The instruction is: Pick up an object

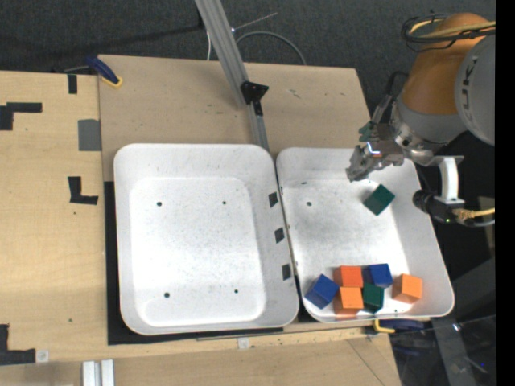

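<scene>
Wooden bench [48,240], two white bins [197,163] side by side, black mat [113,328] under, prob. tape marks [76,190] at left

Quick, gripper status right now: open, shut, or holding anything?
Gripper: cannot be told; it hangs over the right bin, with the dark green block just beside and below it.

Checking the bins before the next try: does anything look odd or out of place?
One dark green block sits tilted and apart in the right bin, just below the gripper, while the other blocks huddle at the bin's near edge. Nothing looks spilled or damaged.
</scene>
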You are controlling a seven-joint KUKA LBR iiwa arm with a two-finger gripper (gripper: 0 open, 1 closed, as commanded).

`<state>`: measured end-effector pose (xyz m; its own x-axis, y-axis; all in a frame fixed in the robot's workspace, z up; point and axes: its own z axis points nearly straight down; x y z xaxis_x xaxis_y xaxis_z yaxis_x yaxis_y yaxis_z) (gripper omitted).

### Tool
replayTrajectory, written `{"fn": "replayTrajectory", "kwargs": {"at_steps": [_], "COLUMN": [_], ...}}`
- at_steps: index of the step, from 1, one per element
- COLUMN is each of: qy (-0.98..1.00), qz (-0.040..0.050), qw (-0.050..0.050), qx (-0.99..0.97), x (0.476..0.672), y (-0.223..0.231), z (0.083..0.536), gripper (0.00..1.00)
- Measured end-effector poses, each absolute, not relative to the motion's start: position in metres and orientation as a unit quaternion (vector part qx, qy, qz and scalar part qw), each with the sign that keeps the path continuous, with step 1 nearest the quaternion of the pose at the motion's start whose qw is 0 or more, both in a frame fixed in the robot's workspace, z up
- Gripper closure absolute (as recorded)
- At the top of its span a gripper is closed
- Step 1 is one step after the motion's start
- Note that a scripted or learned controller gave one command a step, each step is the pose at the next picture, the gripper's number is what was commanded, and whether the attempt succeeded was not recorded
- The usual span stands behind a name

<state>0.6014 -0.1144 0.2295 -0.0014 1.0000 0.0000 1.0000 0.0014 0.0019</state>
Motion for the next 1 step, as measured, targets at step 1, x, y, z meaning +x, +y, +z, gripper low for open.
{"fn": "replayTrajectory", "kwargs": {"at_steps": [1], "qy": [0.709], "qz": [-0.0001], "qw": [-0.001], "qx": [0.705], "x": [0.5871], "y": [-0.0535], "z": [0.2316], "gripper": [1.00]}}
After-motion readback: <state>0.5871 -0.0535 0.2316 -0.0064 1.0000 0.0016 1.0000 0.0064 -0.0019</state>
